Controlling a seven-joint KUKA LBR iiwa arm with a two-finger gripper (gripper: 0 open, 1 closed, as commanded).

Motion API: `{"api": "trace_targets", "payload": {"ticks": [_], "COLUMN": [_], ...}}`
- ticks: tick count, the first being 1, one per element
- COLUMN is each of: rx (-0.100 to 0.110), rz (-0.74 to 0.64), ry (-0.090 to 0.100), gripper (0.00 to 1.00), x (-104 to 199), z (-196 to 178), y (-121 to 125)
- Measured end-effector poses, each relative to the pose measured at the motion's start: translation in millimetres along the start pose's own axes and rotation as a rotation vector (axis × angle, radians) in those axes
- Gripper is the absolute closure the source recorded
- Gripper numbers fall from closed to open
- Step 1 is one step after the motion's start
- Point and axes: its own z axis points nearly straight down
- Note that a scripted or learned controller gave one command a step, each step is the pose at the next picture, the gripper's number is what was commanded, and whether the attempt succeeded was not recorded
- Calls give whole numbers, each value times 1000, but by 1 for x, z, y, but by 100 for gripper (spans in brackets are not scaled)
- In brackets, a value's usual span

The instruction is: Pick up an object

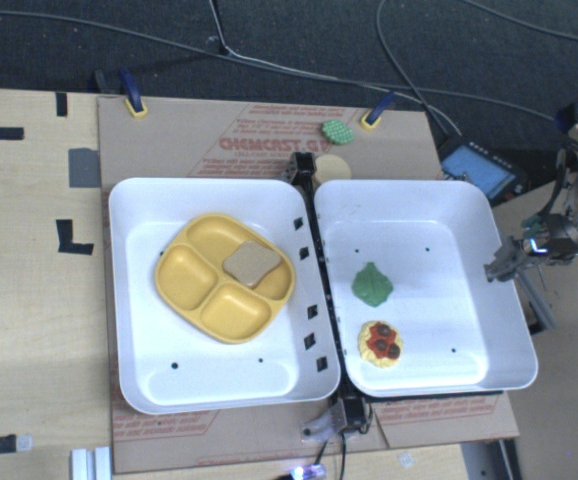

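Camera view shows the jaws (509,265) hanging at the outer rim of the right bin (469,208), too small and blurred for me to tell their state. Nothing is picked yet, I judge. A green leafy toy (372,284) lies well apart from them toward the divider, a pizza-like piece (380,343) just beyond it. Farthest off, the yellow tray (194,278) carries a toast slice (252,264).

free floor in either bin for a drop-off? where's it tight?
Right bin: bare floor across its far half and along its right wall, away from the green leafy toy and pizza toy, which crowd the near-left by the divider. Left bin: the yellow divided plate with a bread slice fills the middle; bare strips remain along the near wall and far corners.
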Motion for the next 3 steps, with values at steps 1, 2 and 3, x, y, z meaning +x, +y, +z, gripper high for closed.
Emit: {"api": "trace_targets", "payload": {"ticks": [1,2,3], "rx": [5,6,5], "rz": [-4,-4,-5], "ry": [3,3,4], "gripper": [100,100,100], "x": [50,100,151], "z": [-3,9,11], "y": [20,30,59]}}
